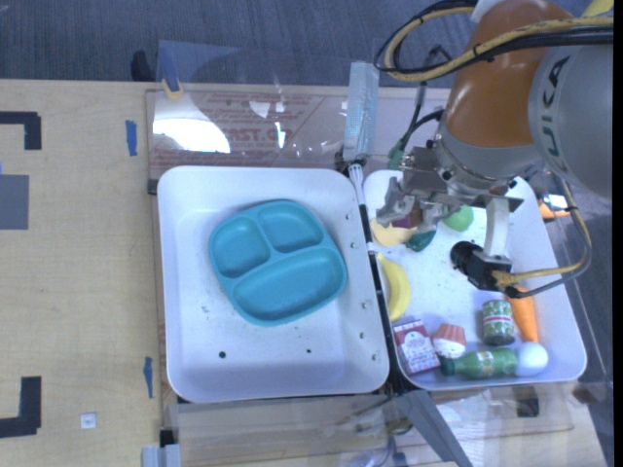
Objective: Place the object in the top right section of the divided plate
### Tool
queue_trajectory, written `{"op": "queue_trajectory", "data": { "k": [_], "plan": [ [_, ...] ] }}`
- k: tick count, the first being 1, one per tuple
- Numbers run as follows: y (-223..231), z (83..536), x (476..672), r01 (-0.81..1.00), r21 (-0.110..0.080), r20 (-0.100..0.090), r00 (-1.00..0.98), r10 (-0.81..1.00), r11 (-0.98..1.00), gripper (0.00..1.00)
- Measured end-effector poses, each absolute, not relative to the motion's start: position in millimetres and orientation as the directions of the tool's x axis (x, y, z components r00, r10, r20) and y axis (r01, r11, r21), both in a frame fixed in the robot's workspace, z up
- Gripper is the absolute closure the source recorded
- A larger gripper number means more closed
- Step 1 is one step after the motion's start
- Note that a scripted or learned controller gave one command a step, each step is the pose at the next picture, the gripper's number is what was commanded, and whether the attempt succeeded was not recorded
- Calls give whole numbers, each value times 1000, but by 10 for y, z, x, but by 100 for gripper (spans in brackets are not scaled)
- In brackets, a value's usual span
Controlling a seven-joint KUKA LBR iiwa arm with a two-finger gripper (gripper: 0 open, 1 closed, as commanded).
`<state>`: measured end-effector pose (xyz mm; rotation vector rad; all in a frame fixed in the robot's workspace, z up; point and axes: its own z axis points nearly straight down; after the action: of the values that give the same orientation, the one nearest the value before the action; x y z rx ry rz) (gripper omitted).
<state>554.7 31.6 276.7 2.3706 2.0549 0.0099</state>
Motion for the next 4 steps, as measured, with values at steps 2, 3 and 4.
{"op": "queue_trajectory", "data": {
  "k": [2, 3, 4],
  "plan": [
    [611, 1815, 5315, 979, -9, -2, 206, 979, -206, 100],
    [-32, 1837, 5448, 928, 0, -2, 372, 928, -372, 100],
    [551, 2044, 5308, 991, -2, 1, 134, 991, -134, 100]
  ]
}}
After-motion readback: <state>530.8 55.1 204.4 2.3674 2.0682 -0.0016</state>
